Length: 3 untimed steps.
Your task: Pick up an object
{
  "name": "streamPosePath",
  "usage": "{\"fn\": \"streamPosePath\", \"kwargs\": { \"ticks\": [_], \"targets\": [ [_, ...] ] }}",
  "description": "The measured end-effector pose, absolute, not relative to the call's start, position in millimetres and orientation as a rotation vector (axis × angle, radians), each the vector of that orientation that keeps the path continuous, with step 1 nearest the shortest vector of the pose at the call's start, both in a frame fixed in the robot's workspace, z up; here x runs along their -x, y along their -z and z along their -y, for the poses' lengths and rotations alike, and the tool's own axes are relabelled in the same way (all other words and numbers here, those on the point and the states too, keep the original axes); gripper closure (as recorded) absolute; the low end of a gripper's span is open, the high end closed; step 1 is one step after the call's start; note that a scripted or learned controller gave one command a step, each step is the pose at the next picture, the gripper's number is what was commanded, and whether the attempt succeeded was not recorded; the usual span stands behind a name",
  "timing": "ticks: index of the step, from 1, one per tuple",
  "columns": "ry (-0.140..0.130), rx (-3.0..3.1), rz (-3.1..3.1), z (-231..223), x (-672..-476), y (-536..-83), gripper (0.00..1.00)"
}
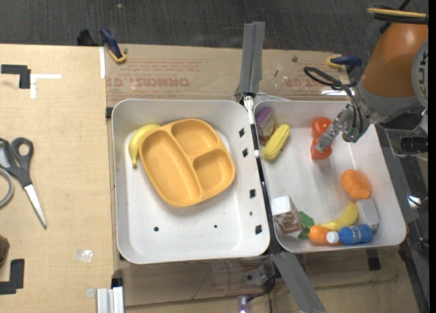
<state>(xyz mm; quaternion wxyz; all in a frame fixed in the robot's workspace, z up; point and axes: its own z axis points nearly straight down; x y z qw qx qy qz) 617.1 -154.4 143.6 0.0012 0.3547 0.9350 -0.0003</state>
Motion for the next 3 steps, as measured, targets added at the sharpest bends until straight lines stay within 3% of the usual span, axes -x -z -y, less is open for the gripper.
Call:
{"fn": "streamPosePath", "kwargs": {
  "ticks": [1, 2, 3],
  "targets": [
    [-0.001, -1.066, -2.951, 66, -592.9, -233, 1.00],
    [0.001, -0.864, -3.017, 61, -624.0, -236, 1.00],
    [-0.001, -0.788, -3.039, -5, -638.1, -217, 1.00]
  ]
}}
